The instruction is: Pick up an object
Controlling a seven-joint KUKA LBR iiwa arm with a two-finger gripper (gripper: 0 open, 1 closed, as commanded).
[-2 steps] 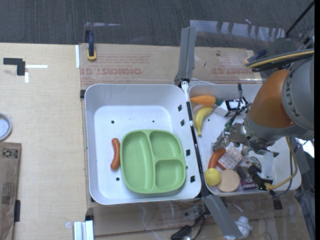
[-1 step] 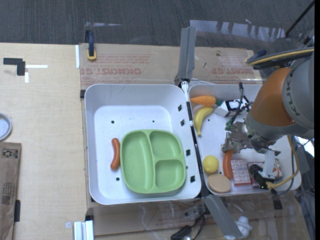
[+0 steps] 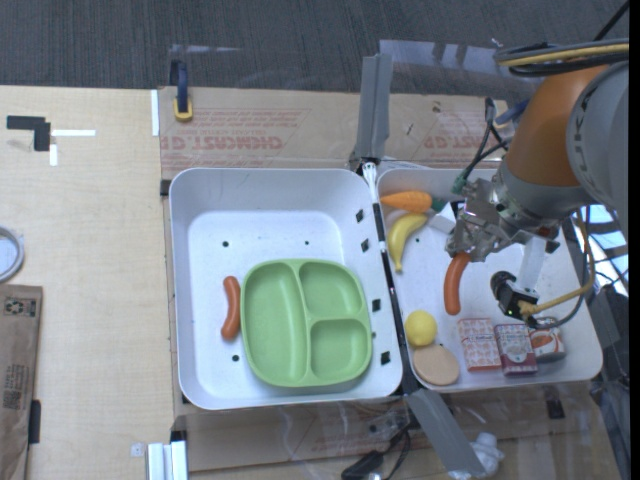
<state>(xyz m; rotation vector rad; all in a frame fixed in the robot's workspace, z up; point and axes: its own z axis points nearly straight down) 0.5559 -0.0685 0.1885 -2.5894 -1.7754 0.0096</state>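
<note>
- jaws (image 3: pixel 466 251) over right bin (image 3: pixel 585 353), clamped on top end of sausage (image 3: pixel 455 281)
- banana (image 3: pixel 403 238), carrot (image 3: pixel 407 201) just left of jaws
- lemon (image 3: pixel 421 327) below

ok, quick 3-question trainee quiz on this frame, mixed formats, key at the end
1. True or false: the green divided plate sits in the left bin.
2. Which item lies closest under the claw? A) lemon B) red sausage C) carrot
3. Fill in: the banana lies just below the ____.

Key: 1 true; 2 B; 3 carrot.
</note>
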